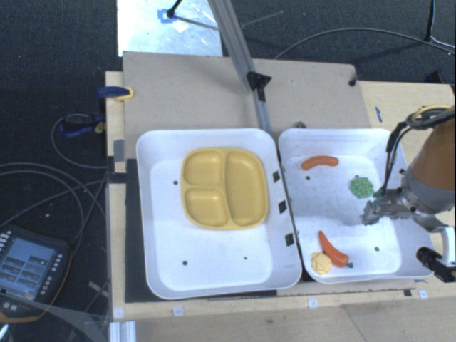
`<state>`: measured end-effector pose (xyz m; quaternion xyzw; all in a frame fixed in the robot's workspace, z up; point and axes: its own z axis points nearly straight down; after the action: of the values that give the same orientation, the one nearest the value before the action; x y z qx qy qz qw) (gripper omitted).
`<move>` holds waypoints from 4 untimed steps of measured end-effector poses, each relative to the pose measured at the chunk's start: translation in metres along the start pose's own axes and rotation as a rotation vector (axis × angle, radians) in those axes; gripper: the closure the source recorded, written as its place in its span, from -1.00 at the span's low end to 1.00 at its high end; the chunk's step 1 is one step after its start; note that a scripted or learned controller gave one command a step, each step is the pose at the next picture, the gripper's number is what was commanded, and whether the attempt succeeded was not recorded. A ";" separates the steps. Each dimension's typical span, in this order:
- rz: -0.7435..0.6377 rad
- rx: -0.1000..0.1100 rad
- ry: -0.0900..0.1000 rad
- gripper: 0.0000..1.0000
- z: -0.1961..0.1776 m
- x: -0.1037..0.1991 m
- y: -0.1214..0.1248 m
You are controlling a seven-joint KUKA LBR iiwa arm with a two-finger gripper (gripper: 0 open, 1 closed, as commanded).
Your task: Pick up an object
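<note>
While the grey arm with its orange band is reaching in from the right edge of the frame, the tool is hanging over the right-hand white bin, toward that bin's right side and about halfway down it. Whether the tool is spread or pressed together cannot be told from this slanted overhead view, and nothing is showing as pinched in it.

Four small things are lying in the right bin. A sausage is sitting near the upper left of that bin, lying roughly level. A green cluster like peas or grapes is resting just up and to the left of the tool, near it but apart. A carrot is lying slantwise in the lower part of the bin, and a pale yellow lumpy item is touching its lower left end near the bin's bottom left corner. Both are sitting below and left of the tool.

The left white bin is holding a yellow divided plate with three compartments, sitting in its upper half. Both bins are resting side by side on the tabletop. A handheld control pad is lying at the lower left of the frame, off the tabletop, among cables.
</note>
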<state>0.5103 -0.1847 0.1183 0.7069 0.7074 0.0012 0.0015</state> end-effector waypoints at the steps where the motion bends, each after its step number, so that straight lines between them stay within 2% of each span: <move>1: -0.006 -0.004 -0.002 1.00 -0.061 0.006 0.007; 2: -0.005 -0.003 -0.002 1.00 -0.103 0.006 0.009; 4: -0.011 0.000 0.002 1.00 -0.108 0.093 0.075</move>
<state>0.5852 -0.0920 0.2262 0.7031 0.7111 0.0020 0.0008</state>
